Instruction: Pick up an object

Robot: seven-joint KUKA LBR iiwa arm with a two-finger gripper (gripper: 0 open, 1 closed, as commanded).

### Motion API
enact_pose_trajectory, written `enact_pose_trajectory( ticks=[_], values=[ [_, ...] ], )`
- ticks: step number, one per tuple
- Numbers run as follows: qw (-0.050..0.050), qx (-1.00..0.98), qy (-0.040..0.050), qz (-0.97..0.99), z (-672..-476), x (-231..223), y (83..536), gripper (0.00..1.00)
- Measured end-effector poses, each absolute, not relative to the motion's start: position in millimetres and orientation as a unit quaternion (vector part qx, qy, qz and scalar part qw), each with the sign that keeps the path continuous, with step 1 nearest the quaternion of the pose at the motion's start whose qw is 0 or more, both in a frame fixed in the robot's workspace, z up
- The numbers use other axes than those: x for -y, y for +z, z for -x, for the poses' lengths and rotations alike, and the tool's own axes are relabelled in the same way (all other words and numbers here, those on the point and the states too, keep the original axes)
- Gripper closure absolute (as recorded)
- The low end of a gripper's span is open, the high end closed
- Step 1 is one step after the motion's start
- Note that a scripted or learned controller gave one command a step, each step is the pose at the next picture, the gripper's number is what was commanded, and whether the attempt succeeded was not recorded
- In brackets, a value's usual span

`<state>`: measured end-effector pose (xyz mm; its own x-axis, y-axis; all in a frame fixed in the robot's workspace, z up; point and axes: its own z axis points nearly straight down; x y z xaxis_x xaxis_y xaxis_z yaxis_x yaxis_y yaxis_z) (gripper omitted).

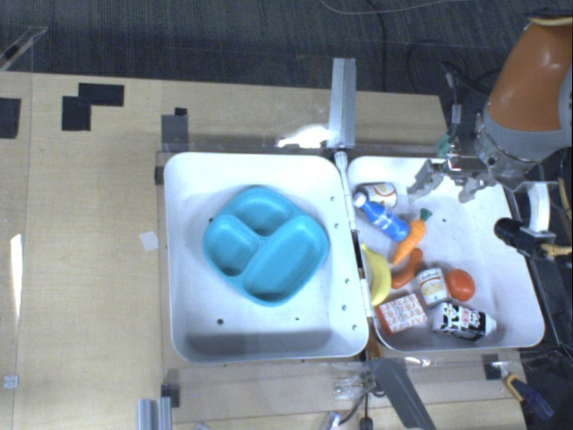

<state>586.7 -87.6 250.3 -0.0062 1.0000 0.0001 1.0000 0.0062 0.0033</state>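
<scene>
The gripper (445,183) hangs over the back part of the right bin (515,280), its two thin metal fingers (423,184) spread well apart, one slanting left and one pointing down to the right. Nothing sits between them and they touch no object. Above them the grey wrist rises into the smooth orange band (530,70) of the arm at the top right corner.

Just left of the fingers, against the bin's back left corner, lies a small can (380,193) with a printed label, on its side. Touching it in front is a blue bottle (383,220) with a white cap, lying at a slant. Beside that sits a glossy orange carrot (414,236), tapered, with a green stub at its top; a second, darker carrot-like piece (406,270) lies in front of it. A curved yellow banana (380,278) rests along the left wall. Nearer the front are a red and white checked box (402,312), a small jar (431,286) with a pale lid, a round orange-red fruit (460,284), and a black and white patterned carton (464,321) lying flat.

The left bin (192,240), white and shallow with rounded corners, bears a smooth turquoise divided dish (265,244) of three lobes. Both bins stand on a pale wooden bench (81,267).
</scene>
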Motion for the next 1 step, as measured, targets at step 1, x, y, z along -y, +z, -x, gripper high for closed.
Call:
enact_pose_trajectory(
  ticks=[1],
  values=[
    [0.001, -0.681, 0.0007, -0.732, -617.4, 97.5, 143.9, 0.0]
  ],
)
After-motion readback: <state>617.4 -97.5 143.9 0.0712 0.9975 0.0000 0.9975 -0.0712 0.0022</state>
